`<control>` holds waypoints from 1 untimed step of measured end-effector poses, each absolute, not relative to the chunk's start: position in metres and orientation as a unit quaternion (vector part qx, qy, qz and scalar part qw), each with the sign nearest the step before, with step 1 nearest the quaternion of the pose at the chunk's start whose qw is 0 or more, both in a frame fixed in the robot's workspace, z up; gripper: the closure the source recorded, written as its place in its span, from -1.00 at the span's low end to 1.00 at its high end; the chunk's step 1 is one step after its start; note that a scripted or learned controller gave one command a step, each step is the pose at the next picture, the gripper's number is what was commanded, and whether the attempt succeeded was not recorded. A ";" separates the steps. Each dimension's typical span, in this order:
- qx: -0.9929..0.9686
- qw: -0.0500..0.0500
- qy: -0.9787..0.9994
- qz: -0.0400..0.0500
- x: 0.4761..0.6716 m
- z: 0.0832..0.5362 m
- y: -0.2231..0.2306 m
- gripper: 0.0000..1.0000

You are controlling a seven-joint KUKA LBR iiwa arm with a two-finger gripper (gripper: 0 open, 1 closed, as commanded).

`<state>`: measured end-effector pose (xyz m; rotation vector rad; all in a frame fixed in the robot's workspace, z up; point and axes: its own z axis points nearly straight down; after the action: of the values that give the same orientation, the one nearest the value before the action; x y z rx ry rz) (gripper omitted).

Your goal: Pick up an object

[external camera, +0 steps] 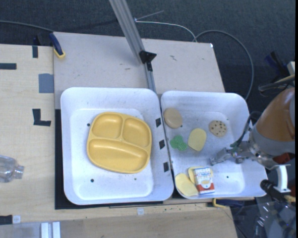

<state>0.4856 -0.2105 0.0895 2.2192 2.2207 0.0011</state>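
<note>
The right bin (233,103) holds several small objects: a tan round piece (173,118), a speckled cookie (217,128), a pale yellow piece (197,139), a green piece (178,143), a yellow slice (185,184) and a small carton with an orange-and-white label (204,178). My gripper (219,157) reaches in from the right, low over the bin floor, just right of the pale yellow piece and above the carton. Nothing shows between its fingers.
The left bin (69,133) holds a yellow divided plate (120,142). A metal pole (129,26) slants down to the bins' shared back edge. A clear plastic bottle (2,167) lies on the bench at far left. Cables run behind the right bin.
</note>
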 end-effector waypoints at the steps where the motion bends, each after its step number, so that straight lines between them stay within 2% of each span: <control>1: 0.707 0.001 0.707 0.000 0.486 0.089 -0.211 -1.00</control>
<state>0.4856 -0.2105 0.0895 2.2191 2.2207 0.0013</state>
